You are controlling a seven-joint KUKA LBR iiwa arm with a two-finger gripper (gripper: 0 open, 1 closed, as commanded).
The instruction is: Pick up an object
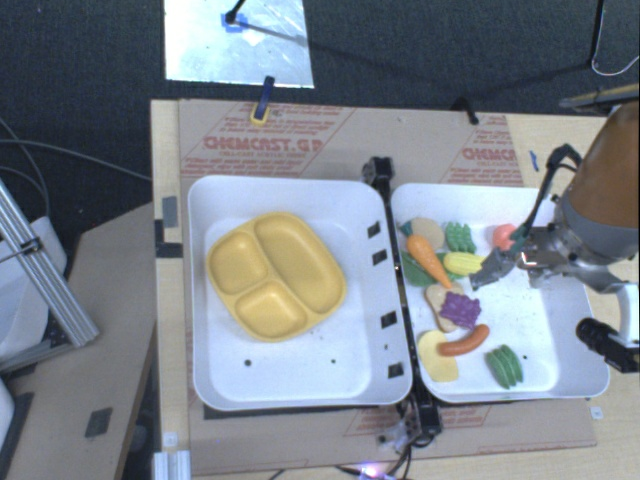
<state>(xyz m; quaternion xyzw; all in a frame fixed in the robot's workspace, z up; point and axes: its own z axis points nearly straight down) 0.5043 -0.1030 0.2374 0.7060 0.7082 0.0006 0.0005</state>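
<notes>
Camera view is showing, nearest, a green vegetable [505, 365], a sausage [465, 341] and a pale yellow piece [438, 356] lying at the front of the right bin [575, 373], with a purple toy [460, 309] just behind them. Farther back, the gripper [497, 266] is hanging over that bin just beside the corn [462, 263] and the carrot [430, 258]; its tip is blurring into shadow, so whether it is spread or closed cannot be told. A red toy [503, 235] is peeking out half hidden behind the wrist, while 1 yellow divided plate [275, 275] is sitting in the left bin [215, 368].
</notes>
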